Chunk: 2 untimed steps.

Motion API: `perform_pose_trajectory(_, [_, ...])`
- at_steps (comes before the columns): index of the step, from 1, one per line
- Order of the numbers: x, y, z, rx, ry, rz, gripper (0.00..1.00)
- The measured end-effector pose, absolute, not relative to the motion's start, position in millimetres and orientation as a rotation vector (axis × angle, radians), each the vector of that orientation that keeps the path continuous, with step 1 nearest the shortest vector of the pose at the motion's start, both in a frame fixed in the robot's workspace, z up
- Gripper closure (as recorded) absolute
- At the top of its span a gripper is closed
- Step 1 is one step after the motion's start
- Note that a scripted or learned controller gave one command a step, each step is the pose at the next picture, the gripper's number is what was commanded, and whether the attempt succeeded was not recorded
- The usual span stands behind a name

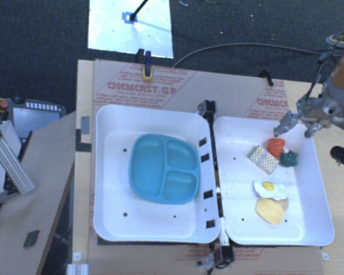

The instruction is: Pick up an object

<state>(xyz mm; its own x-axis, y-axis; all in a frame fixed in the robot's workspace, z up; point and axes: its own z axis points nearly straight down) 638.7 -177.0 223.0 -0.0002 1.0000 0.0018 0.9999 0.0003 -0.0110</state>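
In the right bin lie several small items: an orange-red piece with a dark green piece beside it, a patterned sponge-like block, a toy fried egg and a yellow slice. My gripper hangs over the bin's far right part, just above and right of the orange-red piece. Its two fingers stand apart, open, with nothing between them.
The left bin holds a blue divided plate. A black divider with clips runs between the bins. Cardboard lies under both bins, and a cable arcs across the dark floor behind.
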Motion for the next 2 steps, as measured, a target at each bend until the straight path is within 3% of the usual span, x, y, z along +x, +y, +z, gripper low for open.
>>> perform_pose_trajectory(1, [641.2, -176, 231, -2.219, -2.226, -0.001, 0.00])
perform_pose_trajectory(2, [642.1, -167, 175, -2.215, -2.227, 0.001, 0.00])
